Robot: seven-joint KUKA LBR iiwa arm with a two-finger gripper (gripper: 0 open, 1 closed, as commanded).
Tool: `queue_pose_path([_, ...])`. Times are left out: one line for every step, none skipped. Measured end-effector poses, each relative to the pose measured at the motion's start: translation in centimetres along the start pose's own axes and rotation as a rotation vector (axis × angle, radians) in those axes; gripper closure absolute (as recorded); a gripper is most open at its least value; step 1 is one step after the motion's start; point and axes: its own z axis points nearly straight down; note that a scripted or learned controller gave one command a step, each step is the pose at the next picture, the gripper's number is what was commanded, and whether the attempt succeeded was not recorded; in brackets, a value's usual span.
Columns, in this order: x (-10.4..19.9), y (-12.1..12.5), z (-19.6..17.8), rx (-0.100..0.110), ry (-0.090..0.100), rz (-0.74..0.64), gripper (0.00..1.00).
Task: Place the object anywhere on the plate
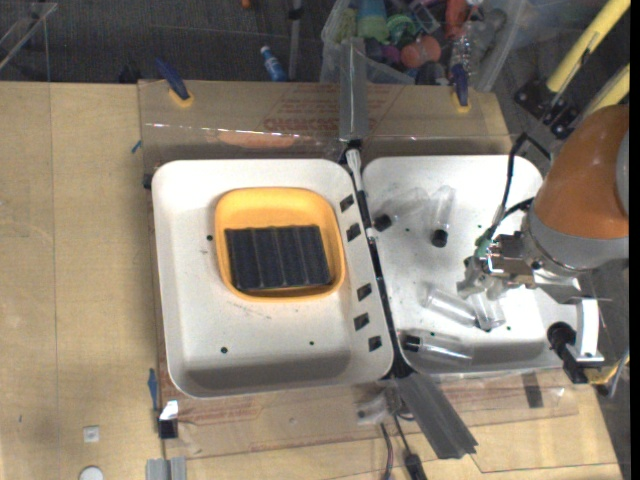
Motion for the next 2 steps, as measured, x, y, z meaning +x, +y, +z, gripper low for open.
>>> queue_pose_path([0.33, 3.54, 0.50, 0.000, -0.002, -0.082, 1.00])
queue_pose_path([0.33, 3.55, 0.48, -0.001, -0.002, -0.082, 0.00])
